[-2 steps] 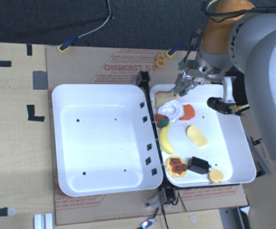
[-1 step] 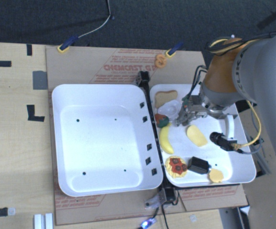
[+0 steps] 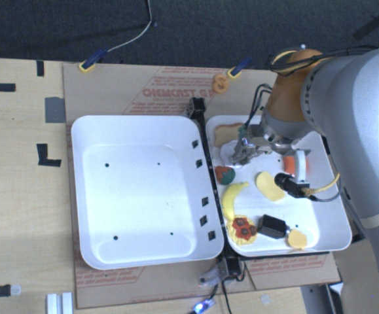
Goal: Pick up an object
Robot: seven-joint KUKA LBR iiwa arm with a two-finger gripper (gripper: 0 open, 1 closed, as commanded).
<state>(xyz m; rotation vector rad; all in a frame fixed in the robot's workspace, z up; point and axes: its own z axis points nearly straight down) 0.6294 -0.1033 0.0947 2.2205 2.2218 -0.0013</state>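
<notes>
Right bin (image 3: 336,241): banana (image 3: 230,199), red-green ball (image 3: 225,174), black block (image 3: 272,226), yellow pieces | left bin (image 3: 137,188) | gripper (image 3: 243,150) low in right bin, grip unclear.

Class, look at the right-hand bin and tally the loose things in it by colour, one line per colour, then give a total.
Yellow: 3 - banana, pale yellow piece, round piece
Red or orange: 3 - red-and-green piece, red patterned piece, orange piece
Black: 1 - black block
Tan: 1 - tan piece
Total: 8
</notes>
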